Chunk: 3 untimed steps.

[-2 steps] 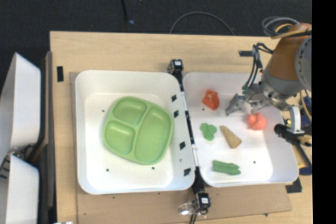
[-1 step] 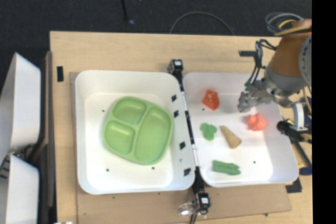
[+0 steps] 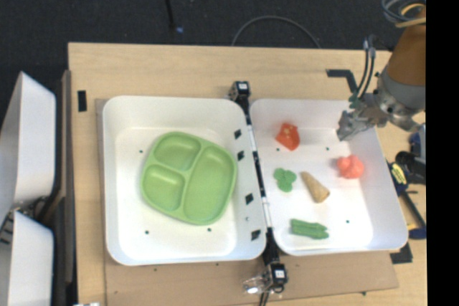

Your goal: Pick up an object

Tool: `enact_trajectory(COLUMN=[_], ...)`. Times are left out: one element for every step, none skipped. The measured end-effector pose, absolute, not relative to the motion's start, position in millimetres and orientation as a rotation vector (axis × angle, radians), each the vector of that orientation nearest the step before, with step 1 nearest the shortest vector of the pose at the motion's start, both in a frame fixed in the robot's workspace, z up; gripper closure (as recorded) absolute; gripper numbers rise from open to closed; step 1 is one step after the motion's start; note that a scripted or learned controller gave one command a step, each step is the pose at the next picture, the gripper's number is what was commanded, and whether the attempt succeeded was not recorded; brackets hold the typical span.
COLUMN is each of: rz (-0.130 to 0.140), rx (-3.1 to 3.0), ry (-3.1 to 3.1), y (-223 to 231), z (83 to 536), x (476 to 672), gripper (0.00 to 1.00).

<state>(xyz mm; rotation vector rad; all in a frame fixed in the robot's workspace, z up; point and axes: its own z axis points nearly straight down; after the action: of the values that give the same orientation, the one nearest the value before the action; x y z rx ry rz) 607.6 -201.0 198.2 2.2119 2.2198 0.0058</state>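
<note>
The right bin [image 3: 373, 226] holds several small toy foods: a red-orange piece [image 3: 288, 136] at the back, a pink-orange lump [image 3: 351, 167] on the right, a green broccoli-like piece [image 3: 285, 179], a tan cone [image 3: 315, 187] and a green bean pod [image 3: 309, 228] at the front. My gripper [image 3: 347, 129] hangs over the bin's back right part, just behind the pink-orange lump and apart from it. Nothing shows between its tips.
The left bin [image 3: 122, 226] holds a green divided plate [image 3: 189, 177]. A black divider with clips [image 3: 252, 175] runs between the bins. Cables and a blue-yellow item [image 3: 399, 174] lie by the right edge of the bench. White boxes [image 3: 29, 154] stand at the left.
</note>
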Motion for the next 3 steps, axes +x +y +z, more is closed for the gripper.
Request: enact_trajectory(rz=[0.004, 0.002, 0.001], rx=[2.216, 2.214, 2.215], ry=[2.220, 2.228, 2.226], y=[-202.5, -153.5, -108.3], z=[222.1, 216.0, 213.9], x=[608.6, 619.6, 622.5], gripper=[1.00, 1.00, 1.00])
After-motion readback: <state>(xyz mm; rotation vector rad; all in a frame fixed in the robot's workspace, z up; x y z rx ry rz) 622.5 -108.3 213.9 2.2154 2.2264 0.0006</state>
